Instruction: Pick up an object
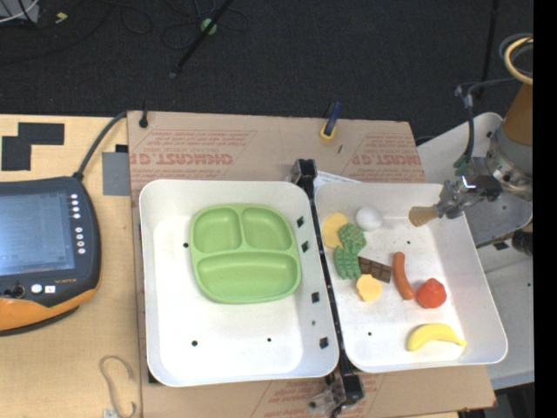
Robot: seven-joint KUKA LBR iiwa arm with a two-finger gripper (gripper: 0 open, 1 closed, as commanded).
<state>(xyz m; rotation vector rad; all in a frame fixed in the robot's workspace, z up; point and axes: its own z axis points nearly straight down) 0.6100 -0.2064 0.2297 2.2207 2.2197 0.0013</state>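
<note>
White right bin (pixel 487 320) holds the toy food: tomato (pixel 431 293), sausage (pixel 401 275), banana (pixel 434 338), egg (pixel 369 219). At its upper right rim, the fingers (pixel 424 215) pinch a tan piece; whether firmly, I cannot tell. Best to lift straight and slowly, clear of the rim.

The arm (pixel 522 103) is grey with an orange band above the wrist; thin dark cables loop beside its metallic gripper (pixel 452 200).
</note>
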